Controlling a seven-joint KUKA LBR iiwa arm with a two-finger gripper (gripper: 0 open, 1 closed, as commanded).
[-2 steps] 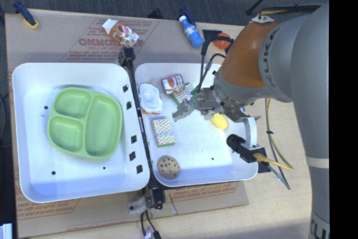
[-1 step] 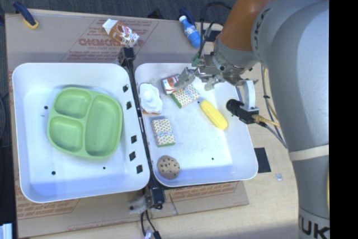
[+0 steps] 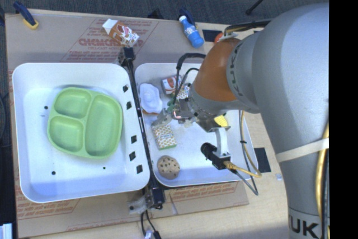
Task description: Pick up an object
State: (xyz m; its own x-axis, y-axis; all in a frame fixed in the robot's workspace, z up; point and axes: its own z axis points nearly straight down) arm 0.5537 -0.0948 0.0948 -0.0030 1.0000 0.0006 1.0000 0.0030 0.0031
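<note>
My gripper [image 3: 169,115] reaches down into the right bin [image 3: 193,168], near its left-centre. Its tips sit just above a speckled flat packet [image 3: 164,135] and right of a crumpled white object [image 3: 150,97]. A brown cookie-like ball [image 3: 168,167] lies near the bin's front. A small red and white item [image 3: 169,84] rests at the back of the bin, partly behind cables. A yellow thing [image 3: 221,120] peeks out from under the wrist. The arm hides most of the bin's right half.
The left bin [image 3: 28,98] holds a green divided plate [image 3: 85,121]. Behind the bins on the cardboard lie a wrapped snack [image 3: 120,32], a blue bottle [image 3: 192,32] and a blue clamp [image 3: 26,14]. A black divider [image 3: 136,115] runs between the bins.
</note>
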